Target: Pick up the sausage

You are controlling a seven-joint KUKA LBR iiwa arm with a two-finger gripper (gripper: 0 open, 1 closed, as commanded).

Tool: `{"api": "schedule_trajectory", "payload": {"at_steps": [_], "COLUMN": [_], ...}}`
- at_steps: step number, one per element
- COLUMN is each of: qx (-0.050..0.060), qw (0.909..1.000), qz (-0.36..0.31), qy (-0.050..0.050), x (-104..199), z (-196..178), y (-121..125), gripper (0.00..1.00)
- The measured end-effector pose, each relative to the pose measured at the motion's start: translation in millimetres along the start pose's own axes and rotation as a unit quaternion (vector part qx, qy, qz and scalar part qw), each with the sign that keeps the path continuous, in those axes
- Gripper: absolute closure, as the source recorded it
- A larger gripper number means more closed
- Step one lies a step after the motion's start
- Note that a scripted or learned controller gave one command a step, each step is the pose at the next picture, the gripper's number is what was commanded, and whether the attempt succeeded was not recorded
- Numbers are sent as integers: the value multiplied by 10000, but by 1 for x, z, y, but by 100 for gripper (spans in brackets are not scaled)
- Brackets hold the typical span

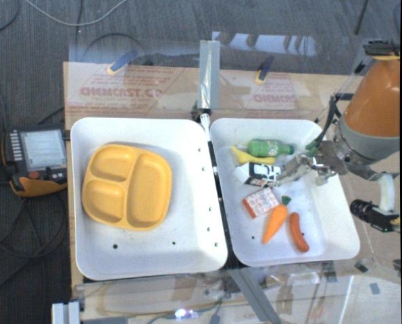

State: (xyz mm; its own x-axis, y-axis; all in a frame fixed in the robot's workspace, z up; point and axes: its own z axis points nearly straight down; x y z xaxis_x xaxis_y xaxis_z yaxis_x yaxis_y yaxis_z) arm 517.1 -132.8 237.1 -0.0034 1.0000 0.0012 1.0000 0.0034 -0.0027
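Two shallow white bins sit side by side on the tabletop (153,93); the left bin (187,235) holds one thing, a yellow divided plate (127,185) with three compartments, lying a little left of the bin's middle; the right bin (336,238) holds six things, one of each; a green bottle (269,147) lies on its side near the far wall, with a yellow banana (249,157) just in front of it and touching it; below these lies a small black and white carton (262,173), then a red and white packet (261,202), tilted; an orange carrot (275,223) (green top pointing away from the camera) lies just right of the packet; the sausage (298,232), reddish orange, lies just right of the carrot, near the bin's front right corner, touching nothing else that can be made out; the end effector (302,164) hangs over the right bin beside the carton, well apart from the sausage, and whether it is apart or together cannot be told.
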Motion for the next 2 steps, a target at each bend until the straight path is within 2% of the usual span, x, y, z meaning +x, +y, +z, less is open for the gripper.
{"api": "schedule_trajectory", "payload": {"at_steps": [1, 2], "qx": [-25, -104], "qw": [9961, 9925], "qz": [-884, -1216], "qy": [-2, -13], "x": [-53, -79], "z": [143, 145], "y": [-12, -25], "gripper": [0, 0]}}
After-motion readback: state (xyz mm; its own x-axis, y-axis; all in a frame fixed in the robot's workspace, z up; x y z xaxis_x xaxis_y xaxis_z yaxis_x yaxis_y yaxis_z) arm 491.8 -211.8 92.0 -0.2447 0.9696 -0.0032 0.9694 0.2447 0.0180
